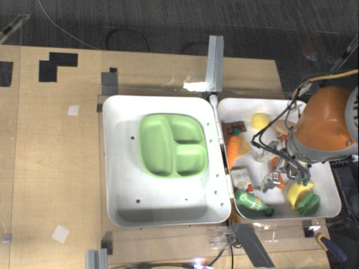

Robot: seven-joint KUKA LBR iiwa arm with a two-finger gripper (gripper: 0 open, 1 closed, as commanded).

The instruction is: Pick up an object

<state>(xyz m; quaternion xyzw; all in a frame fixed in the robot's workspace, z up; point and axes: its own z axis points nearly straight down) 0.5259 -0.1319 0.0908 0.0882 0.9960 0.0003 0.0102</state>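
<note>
We are seeing two white bins sitting side by side on the worktop [50,167]. The left bin [120,150] is holding a green divided tray [171,144]. The right bin [331,200] is holding the loose objects: taking the carrot [233,148] as landmark, a yellow ball [259,120] is lying up and to its right, a small card [240,177] just below it, a green bottle [253,202] further below, and a yellow-and-green toy [302,196] far to its lower right. The jaws [274,179] are hanging right of the carrot, inside that bin; we cannot tell their state.

Toy carrot [233,147] at right bin's [334,206] left wall
</note>
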